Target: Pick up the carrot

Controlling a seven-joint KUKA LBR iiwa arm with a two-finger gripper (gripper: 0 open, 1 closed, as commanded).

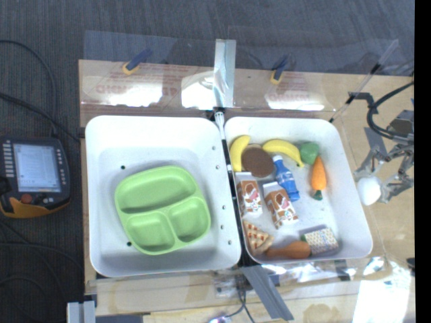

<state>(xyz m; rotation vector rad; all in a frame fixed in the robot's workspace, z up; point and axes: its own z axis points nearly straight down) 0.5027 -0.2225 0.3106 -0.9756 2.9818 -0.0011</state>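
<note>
The carrot [318,175] lies in the right bin [350,180], in its far right part close to the right wall; it is orange, lying roughly lengthwise with its leafy green tip towards the bin's near side; nothing grips or touches it from above

Also in the right bin, a round green item [308,153] sits just beyond the carrot at the far wall; a banana [283,149] curves beside that, and a second banana [236,152] lies in the far left corner, against a brown disc [256,161]; a blue bottle [285,178] lies near the bin's middle, left of the carrot and apart from it; two small cartons [264,202] lie side by side nearer the front

Outside the right bin, past its right wall, grey metal parts that appear to be the claw [392,170] hang over the bench, well apart from the carrot; whether it is released or clenched cannot be told, and nothing is seen in it

To the left of the right bin, the left bin [101,147] holds a green divided plate [163,209]
</note>
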